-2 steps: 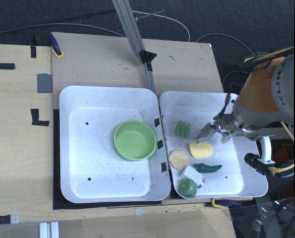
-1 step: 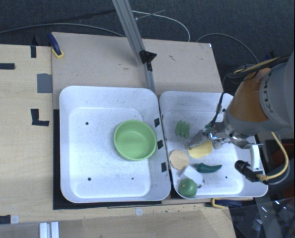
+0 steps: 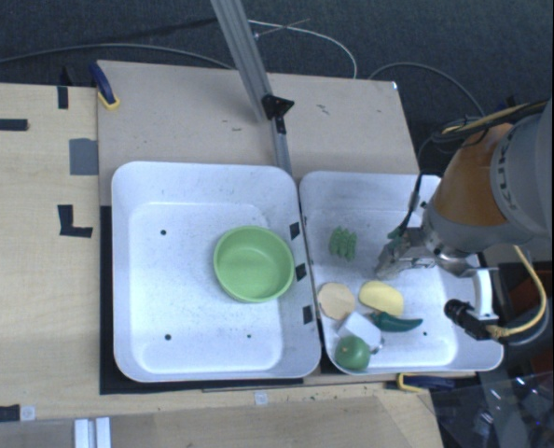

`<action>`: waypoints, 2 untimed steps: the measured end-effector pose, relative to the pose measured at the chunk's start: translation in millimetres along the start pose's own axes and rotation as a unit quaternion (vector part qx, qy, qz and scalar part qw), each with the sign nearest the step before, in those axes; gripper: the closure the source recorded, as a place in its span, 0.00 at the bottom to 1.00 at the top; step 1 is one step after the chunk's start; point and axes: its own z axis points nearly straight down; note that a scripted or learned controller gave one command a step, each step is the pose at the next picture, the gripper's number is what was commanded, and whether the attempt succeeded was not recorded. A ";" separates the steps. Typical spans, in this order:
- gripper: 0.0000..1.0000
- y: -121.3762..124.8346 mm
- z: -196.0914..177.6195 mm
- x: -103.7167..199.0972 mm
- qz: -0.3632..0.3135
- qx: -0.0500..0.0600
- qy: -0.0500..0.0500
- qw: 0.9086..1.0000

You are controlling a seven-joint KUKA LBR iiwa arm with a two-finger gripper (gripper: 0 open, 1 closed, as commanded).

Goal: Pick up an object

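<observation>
Green bowl [image 3: 253, 263] blocks left bin [image 3: 137, 194]; right bin's [image 3: 352, 194] front is crowded.

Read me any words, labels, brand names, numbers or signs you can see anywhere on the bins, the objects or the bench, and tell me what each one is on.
None can be read.
The green bowl, the left bin and the right bin carry no print.
The small white box beside the green ball shows no lettering at this size.
The black tape marks on the bench are plain shapes, not letters.
</observation>
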 end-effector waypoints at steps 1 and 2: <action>1.00 -4.1 -43.0 0.7 0.001 -0.002 -0.001 1.000; 1.00 -6.9 -101.1 -7.5 0.001 -0.003 -0.002 1.000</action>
